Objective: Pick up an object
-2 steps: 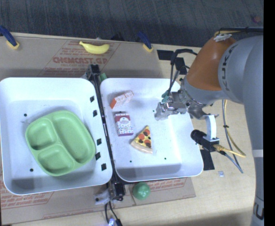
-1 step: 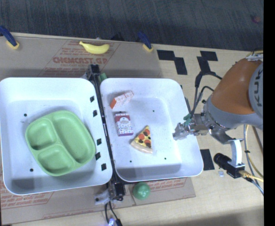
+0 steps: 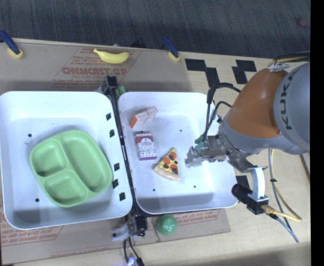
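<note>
Tool [image 3: 194, 155]: grey two-finger tool low over the floor of the right white shallow bin [image 3: 203, 199], just right of the pizza slice; fingers too small and blurred to judge, cannot tell how far apart they stand, nothing seen between them.
Arm: grey KUKA arm with orange band [image 3: 258, 107], above the right bin's right edge, black cables looping off the wrist.
Landmark: right white shallow bin, centre-right of the desk.
Pizza slice: toy wedge of pizza, yellow crust with red and dark toppings [image 3: 169, 164], on the right bin's floor, lower middle, apart from the tool by a narrow gap.
Red box: small red and white carton [image 3: 145, 146], lying flat inside the right bin, near its left wall, just left of the pizza slice.
Orange box: small orange and white carton [image 3: 143, 117], inside the right bin, upper left part, above the red box.
Left bin: second white shallow bin [image 3: 18, 107], touching the right bin's left wall.
Green tray: pale green divided plastic plate with three compartments [image 3: 70, 167], in the left bin.
Banana: yellow toy banana [image 3: 111, 55], on the brown cardboard desk [image 3: 150, 71] beyond the right bin's far left corner.
Green ball: small green ball [image 3: 165, 224], on the desk just outside the right bin's near wall.
Clamps: blue clamps [image 3: 9, 43] on the desk's far edge.
</note>
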`<state>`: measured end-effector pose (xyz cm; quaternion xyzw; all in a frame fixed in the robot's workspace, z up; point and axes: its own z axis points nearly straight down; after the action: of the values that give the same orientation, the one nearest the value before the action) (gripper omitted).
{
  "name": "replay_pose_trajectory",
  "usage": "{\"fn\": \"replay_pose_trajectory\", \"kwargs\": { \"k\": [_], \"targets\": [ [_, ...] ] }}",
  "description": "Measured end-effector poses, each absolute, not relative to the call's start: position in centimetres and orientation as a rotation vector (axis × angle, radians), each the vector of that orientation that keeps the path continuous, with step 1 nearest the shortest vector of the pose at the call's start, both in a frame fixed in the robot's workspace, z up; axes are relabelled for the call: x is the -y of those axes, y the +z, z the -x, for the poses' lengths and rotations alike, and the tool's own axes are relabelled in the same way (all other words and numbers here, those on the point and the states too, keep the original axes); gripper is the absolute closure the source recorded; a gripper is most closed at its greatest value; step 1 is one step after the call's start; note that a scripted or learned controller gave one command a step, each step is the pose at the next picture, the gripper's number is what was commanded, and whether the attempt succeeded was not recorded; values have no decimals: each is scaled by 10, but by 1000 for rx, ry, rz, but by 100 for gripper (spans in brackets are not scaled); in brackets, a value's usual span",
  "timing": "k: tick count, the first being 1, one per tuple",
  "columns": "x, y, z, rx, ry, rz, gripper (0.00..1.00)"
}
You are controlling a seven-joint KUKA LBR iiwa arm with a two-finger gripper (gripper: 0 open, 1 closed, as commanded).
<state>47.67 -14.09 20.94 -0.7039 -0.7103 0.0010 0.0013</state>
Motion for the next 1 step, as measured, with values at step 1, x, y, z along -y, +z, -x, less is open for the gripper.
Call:
{"fn": "replay_pose_trajectory", "kwargs": {
  "k": [1],
  "targets": [
    [180,244,-477,2225,2,2217,100]
  ]
}}
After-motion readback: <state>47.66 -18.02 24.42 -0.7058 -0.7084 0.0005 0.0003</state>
